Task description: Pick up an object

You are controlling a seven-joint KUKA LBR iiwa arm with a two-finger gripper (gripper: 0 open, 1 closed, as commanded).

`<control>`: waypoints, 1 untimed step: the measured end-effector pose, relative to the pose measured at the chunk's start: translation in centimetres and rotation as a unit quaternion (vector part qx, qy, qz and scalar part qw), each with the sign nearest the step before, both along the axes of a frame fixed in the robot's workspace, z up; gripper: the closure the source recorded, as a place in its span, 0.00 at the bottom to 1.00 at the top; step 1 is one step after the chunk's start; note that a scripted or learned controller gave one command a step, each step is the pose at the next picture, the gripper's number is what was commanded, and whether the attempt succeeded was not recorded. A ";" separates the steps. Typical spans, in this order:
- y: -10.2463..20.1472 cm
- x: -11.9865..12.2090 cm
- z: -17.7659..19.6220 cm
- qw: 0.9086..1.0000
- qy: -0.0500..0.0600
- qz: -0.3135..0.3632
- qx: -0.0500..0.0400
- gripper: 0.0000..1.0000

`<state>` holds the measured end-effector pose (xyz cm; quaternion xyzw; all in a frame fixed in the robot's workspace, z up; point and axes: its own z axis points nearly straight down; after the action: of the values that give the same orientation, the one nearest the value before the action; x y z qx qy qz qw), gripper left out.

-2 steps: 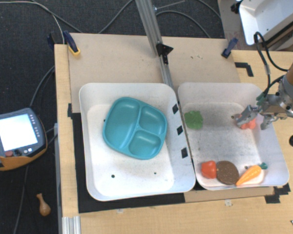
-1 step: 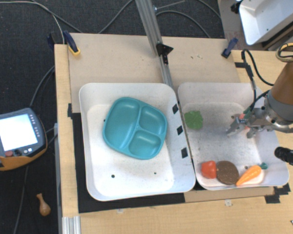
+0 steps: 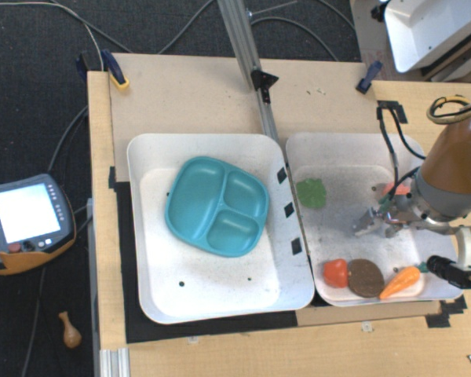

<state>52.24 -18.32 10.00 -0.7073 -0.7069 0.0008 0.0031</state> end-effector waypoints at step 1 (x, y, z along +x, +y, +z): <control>0.0 0.1 -1.4 1.000 -0.003 0.001 -0.002 0.00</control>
<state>52.37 -18.32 8.64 -0.7069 -0.7073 -0.0004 -0.0005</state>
